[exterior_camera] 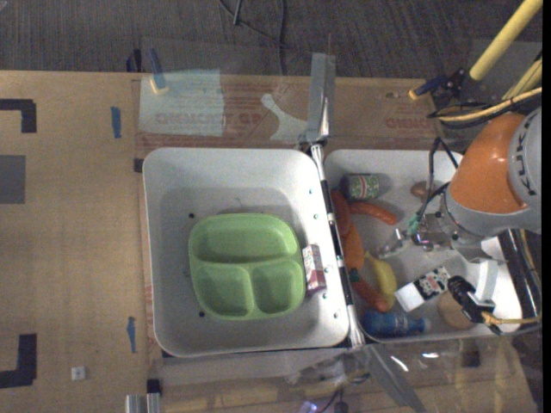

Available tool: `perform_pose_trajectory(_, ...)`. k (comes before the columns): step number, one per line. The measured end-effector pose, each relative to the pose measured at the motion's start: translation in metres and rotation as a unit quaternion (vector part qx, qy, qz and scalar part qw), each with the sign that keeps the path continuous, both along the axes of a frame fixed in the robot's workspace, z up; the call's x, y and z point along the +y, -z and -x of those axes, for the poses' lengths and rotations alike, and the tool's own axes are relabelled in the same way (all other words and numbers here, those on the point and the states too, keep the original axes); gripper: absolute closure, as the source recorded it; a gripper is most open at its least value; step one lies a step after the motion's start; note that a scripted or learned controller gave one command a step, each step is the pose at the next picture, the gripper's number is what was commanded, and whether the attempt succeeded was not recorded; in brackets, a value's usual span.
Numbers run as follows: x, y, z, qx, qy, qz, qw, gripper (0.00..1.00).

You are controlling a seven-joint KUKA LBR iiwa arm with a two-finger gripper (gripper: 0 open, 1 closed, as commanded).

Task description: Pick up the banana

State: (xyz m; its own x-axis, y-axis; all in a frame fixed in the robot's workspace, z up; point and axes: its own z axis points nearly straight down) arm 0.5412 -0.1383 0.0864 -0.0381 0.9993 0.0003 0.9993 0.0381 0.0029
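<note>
Banana (381,274): lay in right bin (504,329), wedged among a carrot (352,241) and a bottle (394,323). Gripper (398,246) hovered at its one o'clock, poised for descent; finger state could not be told, nothing held.

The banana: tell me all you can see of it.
The banana is yellow, short and slightly curved, smooth-skinned, and looks whole. It lies flat in the right bin, near the bin's left wall, running from upper left to lower right. A carrot lies on its left and a red thing below it, both close or touching. The hand is just above and to its right; nothing grips the banana.
</note>
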Motion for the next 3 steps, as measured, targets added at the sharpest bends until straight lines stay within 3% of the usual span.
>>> perform_pose_trajectory(1,0.038,0.000,0.032,0.000,-0.012,-0.0002,0.9999,0.00)
perform_pose_trajectory(2,0.036,-0.011,0.031,-0.003,-0.009,0.0007,1.0000,1.00)
perform_pose_trajectory(3,0.013,-0.175,0.008,0.000,-0.064,0.0013,0.9979,1.00)
